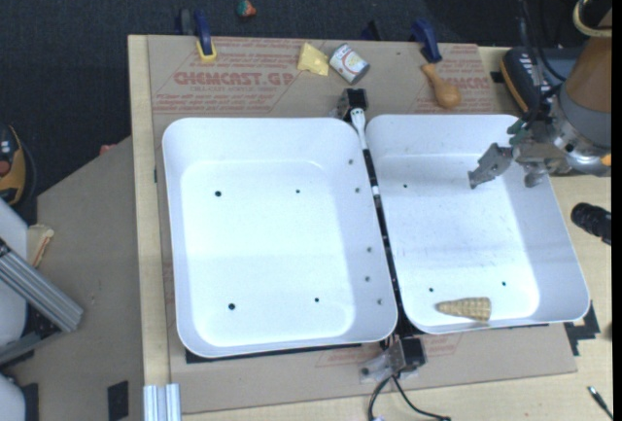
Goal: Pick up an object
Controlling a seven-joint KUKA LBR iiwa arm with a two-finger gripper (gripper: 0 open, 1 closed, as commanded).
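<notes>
A tan, ridged cone-shaped object (464, 309) lies on its side near the front edge of the right bin (457, 225). My gripper (505, 176) hangs over the back right part of that bin, well behind the cone. Its grey fingers (484, 170) are spread open with nothing between them. The left bin (272, 225) shows a bare white floor.
On the bench behind the bins lie a yellow piece (313, 59), a small white and grey box (348, 63) and a wooden pear-shaped object (443, 90). Blue clamps (204, 35) hold the board at the back. A black divider (372, 200) runs between the bins.
</notes>
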